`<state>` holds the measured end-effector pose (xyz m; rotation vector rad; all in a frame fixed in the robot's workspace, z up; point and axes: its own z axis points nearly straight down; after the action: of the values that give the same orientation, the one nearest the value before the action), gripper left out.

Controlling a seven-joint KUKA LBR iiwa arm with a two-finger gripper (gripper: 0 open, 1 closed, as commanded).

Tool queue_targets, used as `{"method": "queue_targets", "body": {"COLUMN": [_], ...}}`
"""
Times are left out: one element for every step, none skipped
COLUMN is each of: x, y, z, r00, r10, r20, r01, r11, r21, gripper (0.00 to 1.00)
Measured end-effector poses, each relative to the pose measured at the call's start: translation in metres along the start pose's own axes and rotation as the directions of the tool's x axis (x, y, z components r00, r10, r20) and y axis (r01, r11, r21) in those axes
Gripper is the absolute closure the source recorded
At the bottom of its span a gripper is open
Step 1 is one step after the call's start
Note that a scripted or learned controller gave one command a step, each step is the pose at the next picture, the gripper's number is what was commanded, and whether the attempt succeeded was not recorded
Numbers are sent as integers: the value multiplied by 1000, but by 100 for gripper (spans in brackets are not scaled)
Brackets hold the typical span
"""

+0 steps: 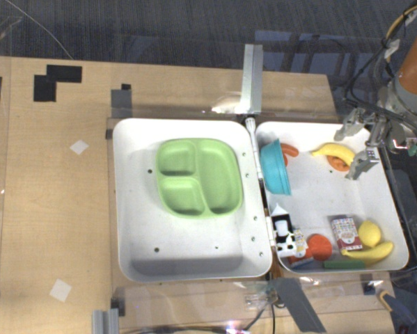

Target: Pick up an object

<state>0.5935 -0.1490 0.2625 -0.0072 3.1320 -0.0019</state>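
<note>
Left bin (135,186): green divided plate (198,177) at centre. Right bin (382,207): blue bowl (274,167) tilted on left wall, small banana (333,152) far edge, yellow lemon (370,232), banana (372,252), red ball (319,246), carton (344,231) along near edge. Gripper (358,146) spread wide, grasping nothing, over far right corner beside small banana.

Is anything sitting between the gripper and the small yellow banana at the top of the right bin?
Nothing visible does. The open gripper hangs beside the small yellow banana, with bare white bin floor around them.
</note>
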Motion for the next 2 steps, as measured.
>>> {"method": "queue_targets", "body": {"x": [54,97], "y": [-21,-6], "z": [166,171], "r00": [950,915], "r10": [312,403], "r20": [-3,12], "r01": [-312,-403], "r11": [950,915], "r21": [1,0], "gripper": [0,0]}}
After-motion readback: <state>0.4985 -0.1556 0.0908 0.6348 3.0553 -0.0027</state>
